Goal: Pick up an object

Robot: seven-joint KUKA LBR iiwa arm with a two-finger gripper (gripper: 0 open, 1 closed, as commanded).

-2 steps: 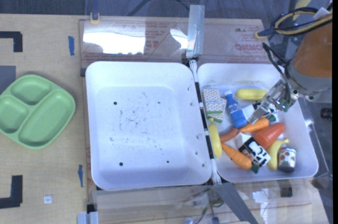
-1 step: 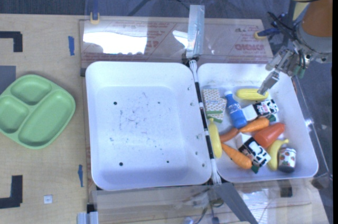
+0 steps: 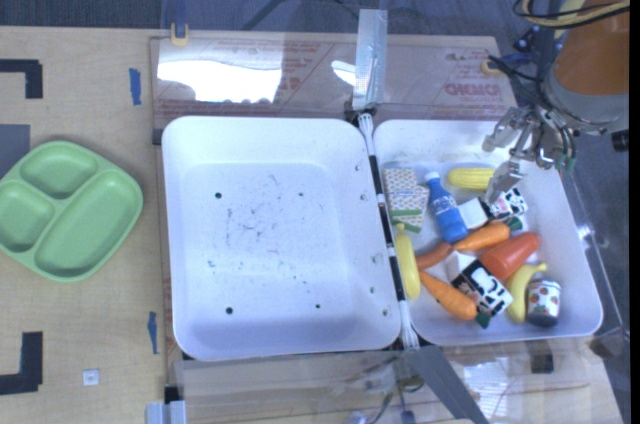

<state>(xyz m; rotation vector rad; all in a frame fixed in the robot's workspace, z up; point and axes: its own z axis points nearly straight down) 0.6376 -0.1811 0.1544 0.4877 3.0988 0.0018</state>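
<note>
The right white bin (image 3: 590, 297) holds several small items. Among them are a blue bottle (image 3: 446, 208), a checkered box (image 3: 403, 192), a yellow piece (image 3: 470, 177), orange carrots (image 3: 482, 237), a red-orange pepper (image 3: 512, 253) and a black-and-white toy (image 3: 486, 288). My gripper (image 3: 523, 155) hangs over that bin's far right corner, just above the yellow piece and a spotted black-and-white block (image 3: 511, 203). It is open, with nothing between its fingers.
The left white bin (image 3: 180, 152) lies beside the right one, with a raised divider (image 3: 385, 212) between them. A green divided plate (image 3: 70, 207) rests on the bench at far left. Clear plastic panels (image 3: 260, 62) stand behind both bins. Cables loop near the arm (image 3: 590, 42).
</note>
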